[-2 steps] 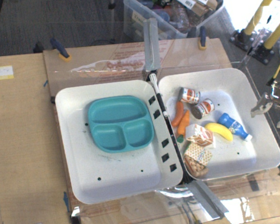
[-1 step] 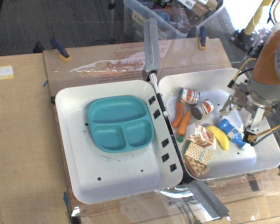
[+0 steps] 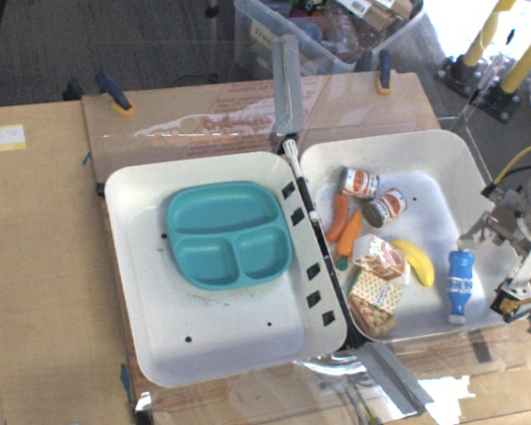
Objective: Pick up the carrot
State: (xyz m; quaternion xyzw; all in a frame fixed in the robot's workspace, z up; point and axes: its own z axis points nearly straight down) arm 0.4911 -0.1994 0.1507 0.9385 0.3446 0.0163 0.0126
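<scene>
One teal divided plastic plate [image 3: 227, 232], two red-labelled cans [image 3: 360, 183] [image 3: 388, 205], two orange carrots [image 3: 340, 212] [image 3: 351, 235], one yellow banana [image 3: 417, 262], one blue bottle [image 3: 459, 284], two printed snack packets [image 3: 377, 258] [image 3: 373, 305]

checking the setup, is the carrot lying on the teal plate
No, the carrot lies in the bin on the view's right, while the teal plate sits in the other bin.

The carrot [image 3: 350, 234] lies in the right bin [image 3: 429, 157] just below a can [image 3: 361, 184]; a teal plate [image 3: 227, 234] sits in the left bin [image 3: 151, 294]
</scene>
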